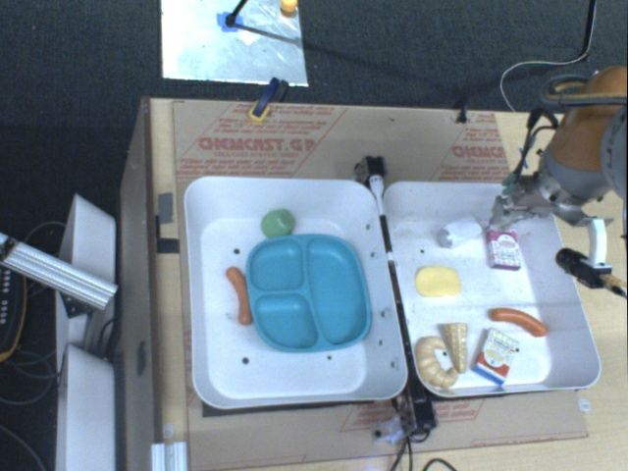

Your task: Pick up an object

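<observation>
**Arm over right bin, hand above pink carton**

Surface (294, 135): brown board with red print, carrying two shallow white bins side by side. Left bin (211, 263) and right bin (574, 346) meet at a dark centre seam.

Arm (589, 140): grey with orange band, reaching in from the right edge, over the upper right corner of the right bin. Hand (512, 214) hangs just above a small pink carton (503, 250), at its top edge; whether the fingers are spread or pressed together, cannot tell (too small, blurred against the bin). Nothing seen pinched between them.

Left bin contents: blue divided tray (308, 292) in the middle, three compartments. Green ball (278, 223) touching the tray's upper left rim. Orange sausage (238, 295) lying just beside the tray's left edge.

Right bin contents: yellow block (438, 282) near the centre left. Croissant (435, 360) at the lower left corner, with a tan wedge (454, 344) touching its right side. Red-and-white box (498, 355) with a blue edge, just right of the wedge. Second orange sausage (517, 320) above that box. Pale grey lump (457, 234) left of the pink carton (identity unclear).

Above the board, a shiny sheet (234, 27) on the dark floor, a small yellow ball (287, 5) on it.
</observation>
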You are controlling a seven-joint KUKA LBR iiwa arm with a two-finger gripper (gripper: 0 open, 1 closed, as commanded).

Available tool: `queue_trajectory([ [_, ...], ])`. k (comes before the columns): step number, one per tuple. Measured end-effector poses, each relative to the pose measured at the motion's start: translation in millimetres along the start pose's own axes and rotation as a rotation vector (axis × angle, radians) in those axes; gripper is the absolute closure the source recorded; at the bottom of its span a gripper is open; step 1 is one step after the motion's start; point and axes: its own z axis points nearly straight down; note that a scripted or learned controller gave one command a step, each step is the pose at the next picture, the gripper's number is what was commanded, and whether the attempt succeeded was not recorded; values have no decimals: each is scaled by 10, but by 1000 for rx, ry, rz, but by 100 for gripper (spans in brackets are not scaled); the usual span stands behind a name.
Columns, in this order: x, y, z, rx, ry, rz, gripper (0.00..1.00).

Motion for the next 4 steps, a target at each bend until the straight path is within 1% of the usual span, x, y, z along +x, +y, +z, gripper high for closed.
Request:
queue_trajectory([
  [1,1,-2,3,1,0,0,0],
  [2,19,24,187,20,1,1,0],
  [3,13,54,53,11,-2,-1,100],
  [4,14,52,56,12,-2,-1,0],
])
